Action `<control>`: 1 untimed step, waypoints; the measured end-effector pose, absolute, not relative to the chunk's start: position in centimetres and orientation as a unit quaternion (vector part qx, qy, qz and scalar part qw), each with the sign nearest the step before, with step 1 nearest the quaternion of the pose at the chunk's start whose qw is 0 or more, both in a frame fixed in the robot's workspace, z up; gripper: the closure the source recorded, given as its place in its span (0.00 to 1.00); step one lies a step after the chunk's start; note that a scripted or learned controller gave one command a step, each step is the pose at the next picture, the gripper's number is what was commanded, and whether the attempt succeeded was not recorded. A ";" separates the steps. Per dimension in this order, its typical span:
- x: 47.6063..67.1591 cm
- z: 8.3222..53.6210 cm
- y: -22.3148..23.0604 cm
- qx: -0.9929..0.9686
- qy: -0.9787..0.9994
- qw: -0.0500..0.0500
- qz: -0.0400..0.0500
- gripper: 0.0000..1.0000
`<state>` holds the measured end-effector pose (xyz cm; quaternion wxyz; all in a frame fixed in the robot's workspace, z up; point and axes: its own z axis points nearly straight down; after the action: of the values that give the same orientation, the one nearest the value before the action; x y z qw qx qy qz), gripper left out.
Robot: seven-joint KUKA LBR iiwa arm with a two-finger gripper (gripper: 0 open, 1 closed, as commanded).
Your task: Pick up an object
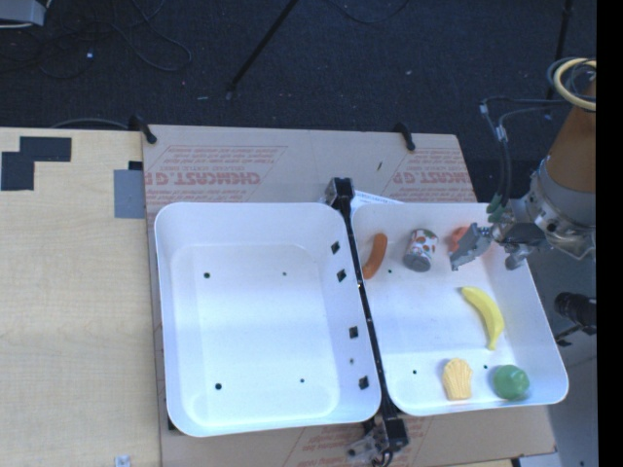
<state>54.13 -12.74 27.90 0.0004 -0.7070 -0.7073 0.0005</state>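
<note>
In the right bin [545, 358] lie an orange sausage [375, 254], a small tin can [421, 249], a yellow banana [484, 312], a yellow corn cob [457, 378] and a green ball [509, 381]. A small orange-red piece [458, 233] shows at the bin's far side, partly covered by one finger. My gripper [493, 250] hangs over the far right part of this bin, above the banana's upper end and to the right of the can. Its fingers [469, 247] stand apart, open, with nothing between them.
The left bin [170, 261] sits beside the right one, a black clip strip [352, 290] joining them. Both rest on a cardboard sheet [243, 163] on the wooden bench. Cables [501, 139] trail from the arm at the right.
</note>
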 end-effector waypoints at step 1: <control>48.8 18.3 -13.1 -0.708 -0.706 0.006 0.003 0.00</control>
<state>48.82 -13.08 18.29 0.0058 -0.7079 -0.7063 0.0033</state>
